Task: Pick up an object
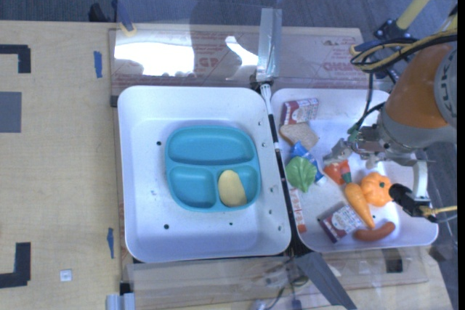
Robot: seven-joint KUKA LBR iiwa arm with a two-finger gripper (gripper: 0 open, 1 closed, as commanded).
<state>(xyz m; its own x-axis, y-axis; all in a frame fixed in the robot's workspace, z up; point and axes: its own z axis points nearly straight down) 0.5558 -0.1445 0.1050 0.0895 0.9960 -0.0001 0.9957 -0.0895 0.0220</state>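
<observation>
Toy carrot [356,200] at gripper's [347,153] six o'clock: approach step; finger state indeterminate. Next: descend, then close.

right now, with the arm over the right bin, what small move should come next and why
Probably a short straight descent onto the toy pile. The pincer hangs over the right bin, close above a small red-orange item, with the carrot and the orange pumpkin-like toy just beside it. Nothing shows between its fingers, so the pick looks not yet made.
</observation>
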